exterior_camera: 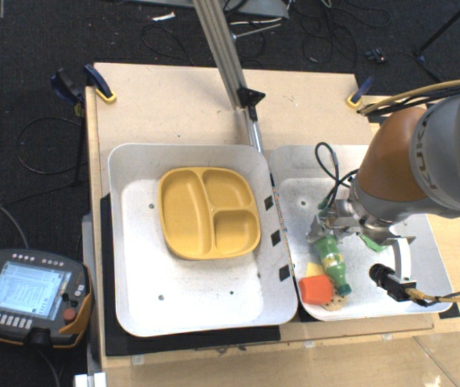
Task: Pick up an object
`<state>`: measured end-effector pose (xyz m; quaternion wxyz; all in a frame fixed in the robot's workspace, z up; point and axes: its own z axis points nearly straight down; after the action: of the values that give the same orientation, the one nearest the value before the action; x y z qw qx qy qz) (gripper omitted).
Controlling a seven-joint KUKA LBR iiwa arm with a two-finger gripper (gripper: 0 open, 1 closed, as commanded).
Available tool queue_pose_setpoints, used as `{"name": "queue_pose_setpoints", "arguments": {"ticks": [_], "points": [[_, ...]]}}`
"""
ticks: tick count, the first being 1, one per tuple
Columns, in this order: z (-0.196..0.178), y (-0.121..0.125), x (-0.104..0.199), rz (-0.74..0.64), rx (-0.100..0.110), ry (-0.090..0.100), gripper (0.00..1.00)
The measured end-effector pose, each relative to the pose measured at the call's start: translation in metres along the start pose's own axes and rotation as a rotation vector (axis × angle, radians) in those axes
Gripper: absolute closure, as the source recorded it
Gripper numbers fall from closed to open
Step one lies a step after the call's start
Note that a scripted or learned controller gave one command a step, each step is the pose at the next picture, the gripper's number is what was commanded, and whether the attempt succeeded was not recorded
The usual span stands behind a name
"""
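Note:
My gripper [332, 226] hangs low over the right bin [431, 252], under the orange-banded wrist. A green bottle [332, 266] lies just below it, slanting toward the bin's front, and its upper end meets the gripper's tip. An orange-red block [317, 290] rests against the bottle's lower end at the front left of that bin, with a small pale speckled piece [337, 302] beside it. A bit of green [374, 246] peeks out to the right of the gripper, partly hidden by the wrist.
A yellow divided plate [209, 212] lies in the left bin [133, 240]. A metal pole [223, 43] slants down from the top to the ridge between the bins. A teach pendant [28, 293] sits on the floor at the left.

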<state>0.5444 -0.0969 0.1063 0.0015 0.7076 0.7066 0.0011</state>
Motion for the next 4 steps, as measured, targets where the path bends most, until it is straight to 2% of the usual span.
{"name": "queue_pose_setpoints", "arguments": {"ticks": [3,4], "points": [[-0.129,0.003,-0.005,-0.004,-0.003,-0.001,1.00],[-0.119,0.004,0.046,-0.009,0.004,0.002,1.00]]}}
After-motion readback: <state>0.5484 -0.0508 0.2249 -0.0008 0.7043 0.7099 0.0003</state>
